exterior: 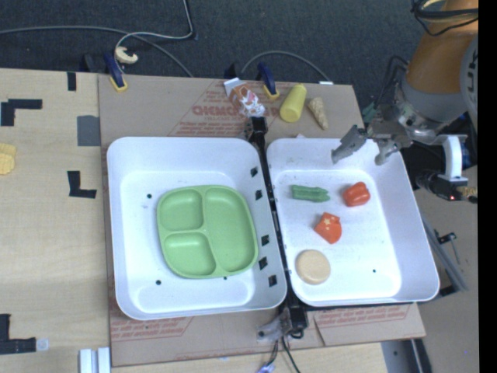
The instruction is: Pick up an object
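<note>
My gripper [364,152] hangs with its fingers spread apart and nothing between them, just above the red pepper [356,194] in the right bin [404,282].

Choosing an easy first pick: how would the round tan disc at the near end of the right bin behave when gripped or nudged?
The tan disc lies flat, so it probably won't roll. Its low, rounded edge may slip between fingers. It looks like a light toy, likely sliding on the smooth bin.

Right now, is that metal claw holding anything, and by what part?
Nothing is held. The gripper hangs open above the right bin, with the green piece and red pieces lying loose below.
</note>
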Robot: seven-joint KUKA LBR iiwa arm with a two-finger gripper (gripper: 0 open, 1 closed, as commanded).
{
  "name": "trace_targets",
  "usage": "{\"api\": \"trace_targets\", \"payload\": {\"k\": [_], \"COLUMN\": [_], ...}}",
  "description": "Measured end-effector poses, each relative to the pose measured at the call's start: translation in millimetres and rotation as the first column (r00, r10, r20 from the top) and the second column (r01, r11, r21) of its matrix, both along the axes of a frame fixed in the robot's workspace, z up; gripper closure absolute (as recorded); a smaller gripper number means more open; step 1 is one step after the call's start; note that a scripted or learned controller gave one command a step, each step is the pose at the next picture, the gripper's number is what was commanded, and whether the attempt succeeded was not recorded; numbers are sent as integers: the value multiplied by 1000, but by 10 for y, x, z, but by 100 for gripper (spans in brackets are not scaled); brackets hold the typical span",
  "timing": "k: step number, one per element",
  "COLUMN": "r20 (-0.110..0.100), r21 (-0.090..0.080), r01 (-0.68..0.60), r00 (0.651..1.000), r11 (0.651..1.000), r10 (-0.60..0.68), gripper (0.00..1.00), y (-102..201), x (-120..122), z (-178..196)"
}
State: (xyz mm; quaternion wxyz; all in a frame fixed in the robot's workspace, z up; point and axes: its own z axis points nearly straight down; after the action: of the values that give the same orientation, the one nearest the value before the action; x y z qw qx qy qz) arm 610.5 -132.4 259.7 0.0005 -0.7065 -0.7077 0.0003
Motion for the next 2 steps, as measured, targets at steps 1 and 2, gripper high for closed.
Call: {"api": "trace_targets", "payload": {"k": [1,2], "r20": [-3,3], "r21": [0,-1], "r01": [1,1], "r00": [1000,1000], "r11": [1000,1000], "r10": [-1,-1], "gripper": [0,0], "y": [-36,249], "x": [-536,-614], "z": [-1085,-1732]}}
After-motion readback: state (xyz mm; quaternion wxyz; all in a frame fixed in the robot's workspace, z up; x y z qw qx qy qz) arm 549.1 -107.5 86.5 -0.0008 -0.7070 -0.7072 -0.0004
